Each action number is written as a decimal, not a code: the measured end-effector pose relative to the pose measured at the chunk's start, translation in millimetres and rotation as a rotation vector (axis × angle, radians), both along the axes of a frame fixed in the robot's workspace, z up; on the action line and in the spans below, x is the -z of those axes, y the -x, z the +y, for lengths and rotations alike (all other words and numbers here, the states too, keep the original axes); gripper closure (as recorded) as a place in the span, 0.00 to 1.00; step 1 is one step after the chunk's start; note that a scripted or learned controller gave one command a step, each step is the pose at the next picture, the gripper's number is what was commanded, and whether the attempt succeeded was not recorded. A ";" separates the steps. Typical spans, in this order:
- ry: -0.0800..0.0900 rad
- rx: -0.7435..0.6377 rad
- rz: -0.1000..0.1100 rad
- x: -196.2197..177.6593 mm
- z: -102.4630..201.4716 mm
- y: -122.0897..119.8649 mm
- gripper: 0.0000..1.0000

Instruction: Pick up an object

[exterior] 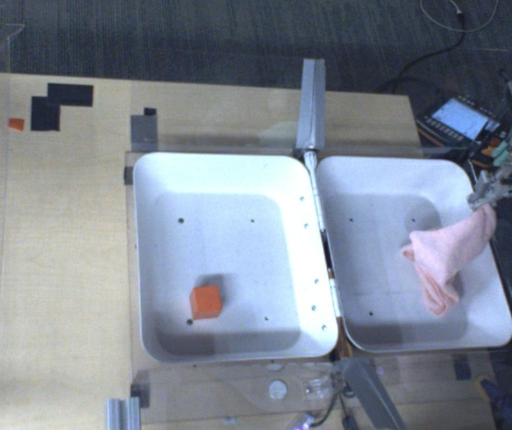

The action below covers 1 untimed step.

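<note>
A pink cloth (444, 256) lies in the right bin (372, 240), toward its right side. Its upper right corner is pulled up into a peak that reaches my gripper (486, 197) at the bin's right rim. The fingers are shut on that corner, and the rest of the cloth hangs down and trails onto the bin floor. A small orange block (206, 302) sits in the left bin (161, 240), near its front left.
A metal post (312, 106) stands behind the divider between the two bins. A tablet with cables (457, 119) lies at the back right. Black patches (58, 104) and a small orange marker (16, 124) lie on the bench at the far left.
</note>
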State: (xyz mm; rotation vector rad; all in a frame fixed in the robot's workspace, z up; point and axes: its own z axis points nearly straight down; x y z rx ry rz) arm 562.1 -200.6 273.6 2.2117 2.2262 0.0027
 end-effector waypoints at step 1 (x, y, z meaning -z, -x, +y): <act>0.000 -0.093 0.000 108.9 -4.2 18.3 0.00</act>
